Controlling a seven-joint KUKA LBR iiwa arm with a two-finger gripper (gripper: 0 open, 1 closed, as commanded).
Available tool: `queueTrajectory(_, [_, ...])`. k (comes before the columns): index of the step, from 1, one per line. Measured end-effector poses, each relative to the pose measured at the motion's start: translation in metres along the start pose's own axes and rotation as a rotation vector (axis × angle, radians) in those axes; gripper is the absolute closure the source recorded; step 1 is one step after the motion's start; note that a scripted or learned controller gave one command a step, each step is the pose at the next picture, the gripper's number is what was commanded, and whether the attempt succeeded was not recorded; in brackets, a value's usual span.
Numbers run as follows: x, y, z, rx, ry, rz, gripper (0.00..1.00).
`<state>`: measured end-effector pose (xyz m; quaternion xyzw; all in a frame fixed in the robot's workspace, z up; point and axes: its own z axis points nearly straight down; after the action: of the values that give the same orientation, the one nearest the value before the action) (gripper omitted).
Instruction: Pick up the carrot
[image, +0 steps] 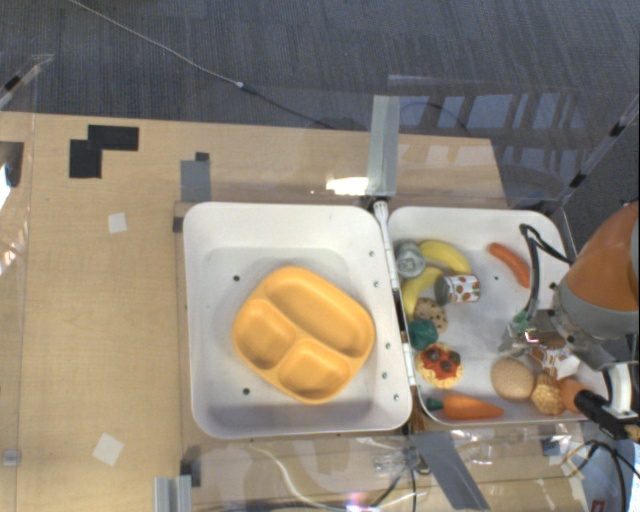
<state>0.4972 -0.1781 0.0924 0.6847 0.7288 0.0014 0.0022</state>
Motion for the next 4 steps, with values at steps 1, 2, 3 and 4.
queueTrajectory(1, [-0.018, 0.040, -0.008, 0.005, 0.012, 0.422, 1.00])
queueTrajectory(2, [-0.010, -0.009, -0.058, 0.000, 0.000, 0.607, 1.00])
queueTrajectory(3, [-0.003, -0.008, -0.096, 0.000, -0.001, 0.915, 1.00])
queueTrajectory(4, [0.001, -0.010, -0.008, 0.012, 0.001, 0.964, 1.00])
